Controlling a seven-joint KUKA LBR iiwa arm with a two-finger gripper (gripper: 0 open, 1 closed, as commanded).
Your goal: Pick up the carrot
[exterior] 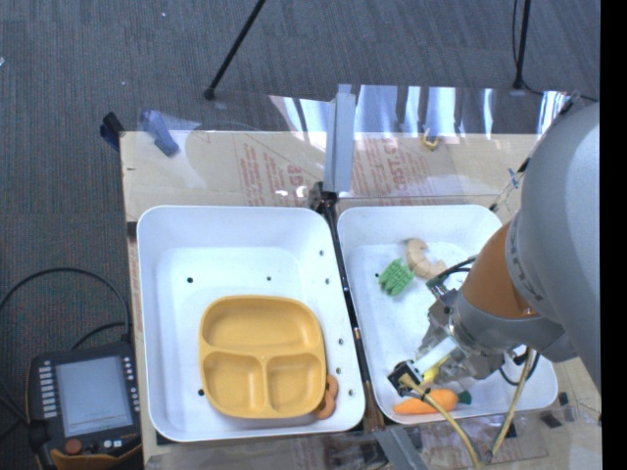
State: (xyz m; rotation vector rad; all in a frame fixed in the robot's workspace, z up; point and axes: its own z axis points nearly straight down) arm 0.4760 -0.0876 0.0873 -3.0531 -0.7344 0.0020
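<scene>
The carrot (427,405), orange with a green top at its right end, lies flat along the front wall of the right bin (364,233). My gripper (438,333) hangs low over the front half of that bin, just behind and above the carrot. The arm's grey body and orange band cover the bin's right side. Nothing is visibly held.
A green ridged piece (396,277) and a pale beige piece (421,257) lie at the back of the right bin. In the left bin (157,262) sits a yellow divided plate (263,353), with a small brown-orange thing (330,398) at its front right corner.
</scene>
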